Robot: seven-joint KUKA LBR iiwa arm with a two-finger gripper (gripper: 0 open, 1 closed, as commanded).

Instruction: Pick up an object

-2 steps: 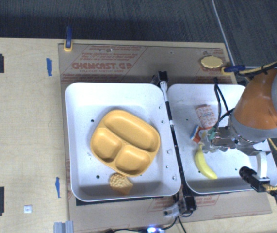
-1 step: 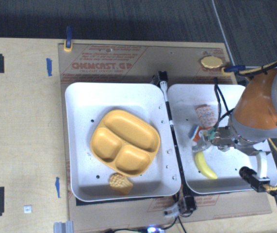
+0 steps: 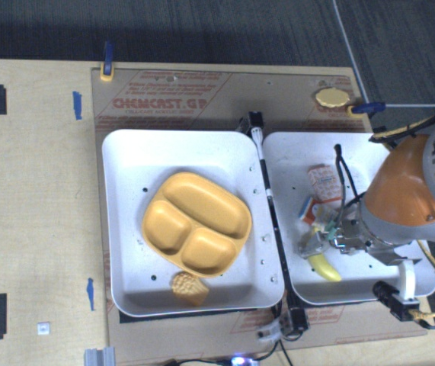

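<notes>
The gripper [image 3: 331, 239] hangs low inside the right bin [image 3: 293, 204], near the middle of its floor, with the grey wrist and orange band of the arm [image 3: 407, 193] slanting in over that bin's right edge. From above, the metal parts at its tip merge with the clutter beneath them, so I cannot tell how wide the hand stands or whether it has hold of anything; nothing shows plainly gripped.

The likely targets lie crowded right around it. A small yellow banana-shaped piece [image 3: 325, 267] rests just below the tip, toward the bin's front edge. A red-and-white packet [image 3: 324, 181] lies behind it, toward the back edge, and a mix of small items with blue and orange bits [image 3: 310, 212] sits between the 2, just left of the tip. The pile being this tight probably explains why the hand sits in the thick of it: a descent here is likely to meet something, though which piece is hard to call.

Across the divider, the left bin [image 3: 126, 204] carries a tan tray with 3 compartments [image 3: 196, 223], tilted diagonally across its centre, and a small waffle-like piece [image 3: 187, 285] touching the tray's lower edge near the front wall. Both lie well apart from the hand. Beyond the bins, a tan disc [image 3: 331, 97] rests on the bench at the back right corner of the cardboard sheet [image 3: 202, 101].
</notes>
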